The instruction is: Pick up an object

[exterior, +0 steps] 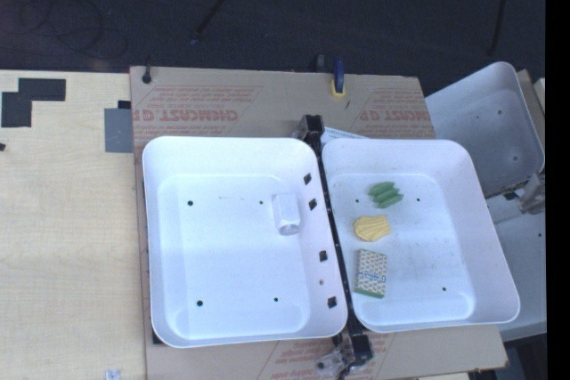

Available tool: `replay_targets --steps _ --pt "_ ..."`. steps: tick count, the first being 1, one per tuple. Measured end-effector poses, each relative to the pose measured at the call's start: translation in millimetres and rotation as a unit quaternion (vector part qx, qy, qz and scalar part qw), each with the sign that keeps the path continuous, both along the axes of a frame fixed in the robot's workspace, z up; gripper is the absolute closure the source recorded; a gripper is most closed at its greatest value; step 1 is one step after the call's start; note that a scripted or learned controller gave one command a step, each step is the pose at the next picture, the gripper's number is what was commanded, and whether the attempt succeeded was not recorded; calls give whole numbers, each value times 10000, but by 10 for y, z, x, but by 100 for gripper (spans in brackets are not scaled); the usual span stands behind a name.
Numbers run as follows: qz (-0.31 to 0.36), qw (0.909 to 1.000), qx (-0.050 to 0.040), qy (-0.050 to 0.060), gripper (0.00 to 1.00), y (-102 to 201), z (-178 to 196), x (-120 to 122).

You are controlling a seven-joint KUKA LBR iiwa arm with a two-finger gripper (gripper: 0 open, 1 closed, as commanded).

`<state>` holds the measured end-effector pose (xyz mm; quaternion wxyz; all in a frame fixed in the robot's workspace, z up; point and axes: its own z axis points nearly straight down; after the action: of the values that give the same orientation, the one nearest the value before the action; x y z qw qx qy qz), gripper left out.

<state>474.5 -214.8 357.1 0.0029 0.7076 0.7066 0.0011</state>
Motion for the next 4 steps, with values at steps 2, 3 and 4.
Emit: replay_targets --steps 2,3,4 --pt "-14 10000 -23 -24 100 -23 -43 20" --pt "1 10000 40 84 100 313 -1317 28" --pt "2 10000 -25 -40 100 -17 168 20"
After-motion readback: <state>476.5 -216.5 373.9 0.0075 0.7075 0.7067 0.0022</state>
